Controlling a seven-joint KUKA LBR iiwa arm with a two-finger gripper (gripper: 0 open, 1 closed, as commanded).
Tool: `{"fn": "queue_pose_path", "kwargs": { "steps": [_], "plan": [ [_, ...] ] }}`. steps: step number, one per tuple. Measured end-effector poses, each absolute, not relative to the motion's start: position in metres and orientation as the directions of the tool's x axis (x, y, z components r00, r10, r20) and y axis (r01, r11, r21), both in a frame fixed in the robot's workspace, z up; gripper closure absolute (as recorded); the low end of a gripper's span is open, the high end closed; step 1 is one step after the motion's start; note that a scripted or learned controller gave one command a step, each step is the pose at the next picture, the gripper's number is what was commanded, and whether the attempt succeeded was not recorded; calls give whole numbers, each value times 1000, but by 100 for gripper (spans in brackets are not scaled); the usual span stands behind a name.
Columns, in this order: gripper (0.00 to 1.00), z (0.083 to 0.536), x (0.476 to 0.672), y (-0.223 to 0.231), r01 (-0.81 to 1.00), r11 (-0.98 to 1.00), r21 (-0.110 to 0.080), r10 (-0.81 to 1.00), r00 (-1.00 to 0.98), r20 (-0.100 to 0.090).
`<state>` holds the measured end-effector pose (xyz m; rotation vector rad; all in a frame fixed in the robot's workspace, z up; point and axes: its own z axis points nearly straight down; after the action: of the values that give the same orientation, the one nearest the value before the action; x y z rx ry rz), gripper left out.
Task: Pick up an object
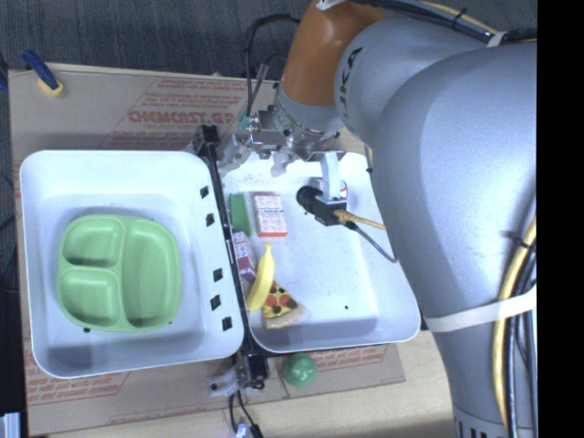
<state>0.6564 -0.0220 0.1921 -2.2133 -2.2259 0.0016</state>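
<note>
The jaws sit at the end of a grey arm (438, 153) with an orange band, low over the far end of the right-hand white bin (338, 281). Their tips are lost among metal fittings and cables, so I cannot tell whether they are open or closed, and nothing can be seen between them.

Just below the jaws in the picture lies the nearest item, a small red and white box (269, 214), flat on the bin floor. Just beside its left edge is a green block (239, 213), set against the bin's left wall. Further from the jaws along that wall is a small dark red item (243, 252), too small to name. After it comes a banana (262, 279) lying lengthwise, with a toy pizza slice (281, 308) touching its far end. Well beyond these, outside the bin on the cardboard-covered surface (137, 99), sits a green ball (298, 369). Left of the jaws, across the divider, the second white bin (36, 190) holds a green sectioned plate (119, 270).

The step in hand appears to be choosing a target and approaching it; no object is lifted yet. The box looks like the best pick, as it is closest to the jaws and has bare floor on its right side. To grasp it well, the jaws should probably descend straight over its centre and close across its narrow width. They should stay clear of the green block so that it is not caught too. The box lies flat and low, so the tips likely need to reach almost to the floor, or they may close above it. The banana is crowded by the wall and the pizza slice and seems a harder choice.
</note>
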Motion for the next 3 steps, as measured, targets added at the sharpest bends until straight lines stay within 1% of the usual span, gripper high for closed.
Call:
{"fn": "queue_pose_path", "kwargs": {
  "steps": [3],
  "plan": [
    [0, 192, 656, -22, 1000, 6, -3, 1000, -6, 1]
  ]
}}
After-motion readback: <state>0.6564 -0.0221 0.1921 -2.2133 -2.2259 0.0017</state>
